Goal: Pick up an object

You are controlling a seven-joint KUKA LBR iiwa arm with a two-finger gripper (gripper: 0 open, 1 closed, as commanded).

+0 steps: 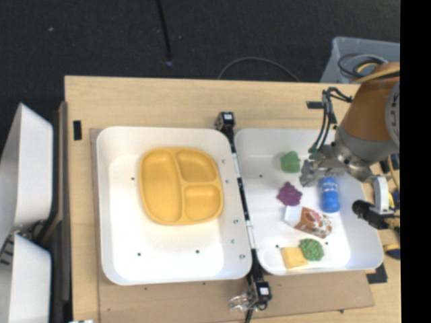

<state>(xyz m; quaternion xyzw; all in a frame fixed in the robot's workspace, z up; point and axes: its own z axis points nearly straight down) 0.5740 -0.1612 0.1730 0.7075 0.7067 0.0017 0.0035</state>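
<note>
In the camera view, a wooden bench carries two white bins side by side. The left bin holds a yellow tray with three compartments; it lies near the middle of that bin, a little toward the far edge. The right bin holds the small objects. A blue bottle lies on its side near the right edge of this bin; it is a short cylinder with a white cap at the far end and a pale label on the body. A green block with a rounded shape sits closer to the far edge, left of the bottle. A purple piece with a lumpy outline is near the middle of the bin, and just below it lies a small white piece. A red and white packet lies beside it, toward the near right corner. At the near edge, a yellow block touches a green knobby ball. The arm, with its orange band, reaches in over the right edge, and the gripper hangs between the green block and the bottle, just beside the bottle's cap. The state of the gripper cannot be told, and no object is seen in it.
</note>
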